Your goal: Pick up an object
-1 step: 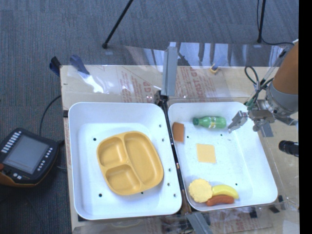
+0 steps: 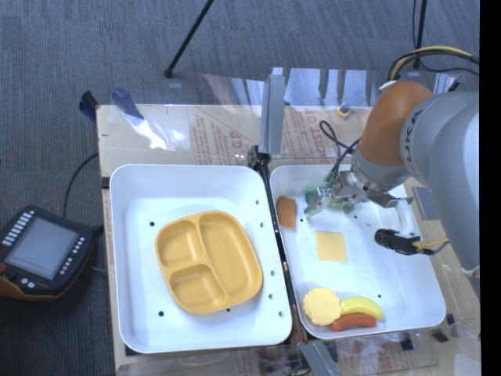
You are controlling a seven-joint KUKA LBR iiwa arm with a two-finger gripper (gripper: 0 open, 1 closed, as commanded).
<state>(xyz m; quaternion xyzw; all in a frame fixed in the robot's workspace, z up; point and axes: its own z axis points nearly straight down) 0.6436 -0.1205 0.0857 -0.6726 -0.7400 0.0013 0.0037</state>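
The right bin (image 2: 407,304) serves as the reference for all positions below. The arm (image 2: 423,135), grey with an orange band, enters from the right and extends over the far half of this bin. The gripper (image 2: 327,198) sits low over the bin's far-left area. Its state cannot be determined from this view, and no object is visible in it.

Objects inside the right bin:
- A brown rectangular piece (image 2: 286,211) leans against the left wall, just beside the gripper on its near-left side.
- A flat yellow square slice (image 2: 331,246) lies at the centre of the bin floor, near the gripper but apart from it.
- A round pale-yellow ridged piece (image 2: 322,305) lies near the near-left corner.
- A yellow banana (image 2: 362,306) touches the round piece on its right side.
- A red-orange sausage-shaped item (image 2: 353,322) lies against the banana's near edge.

The left bin (image 2: 133,210) adjoins the right bin's left wall. It contains a yellow three-compartment plate (image 2: 208,262).

A handheld control pendant (image 2: 41,251) rests on the floor, well left of both bins.
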